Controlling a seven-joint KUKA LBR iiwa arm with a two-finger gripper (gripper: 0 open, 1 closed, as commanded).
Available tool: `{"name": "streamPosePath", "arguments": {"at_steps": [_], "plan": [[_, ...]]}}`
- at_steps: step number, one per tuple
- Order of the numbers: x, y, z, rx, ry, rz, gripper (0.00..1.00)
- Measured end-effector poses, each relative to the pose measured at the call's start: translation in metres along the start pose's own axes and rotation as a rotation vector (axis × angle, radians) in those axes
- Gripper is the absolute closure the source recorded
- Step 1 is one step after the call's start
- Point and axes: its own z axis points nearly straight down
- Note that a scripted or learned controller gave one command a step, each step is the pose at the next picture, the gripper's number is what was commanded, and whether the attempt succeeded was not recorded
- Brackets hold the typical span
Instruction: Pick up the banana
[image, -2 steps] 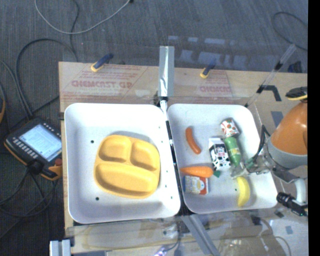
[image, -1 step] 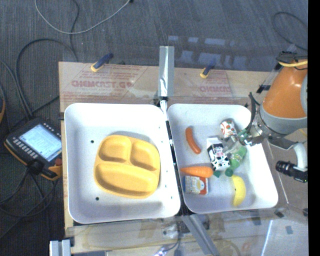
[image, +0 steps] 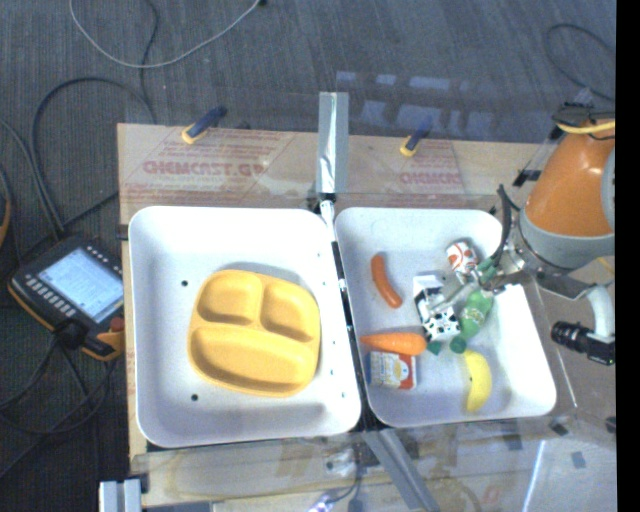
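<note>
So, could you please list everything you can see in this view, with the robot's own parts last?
bins: two, white, side by side on the bench.
divided plate: one, yellow, middle of the left bin.
banana: one, yellow, near front right corner of the right bin.
carrot: one, orange, right bin, near its left wall.
sausage: one, red-orange, right bin, behind the carrot.
small carton: one, white with red, in front of the carrot.
green bottle: one, green, right bin centre.
can: one, red and white, right bin rear.
pendant: one, black and orange, floor left.
clamps: two, yellow-tipped, rear edge.
arm: one, grey and orange, from the right.
claw: one, over the right bin centre.
</note>
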Motion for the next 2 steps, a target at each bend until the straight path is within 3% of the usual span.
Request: {"name": "streamPosePath", "arguments": {"at_steps": [1, 2], "plan": [[-0.044, 0.052, 0.031, 0.000, -0.001, 0.014, 0.00], [-0.084, 0.107, 0.020, 0.001, -0.004, 0.219, 0.00]]}}
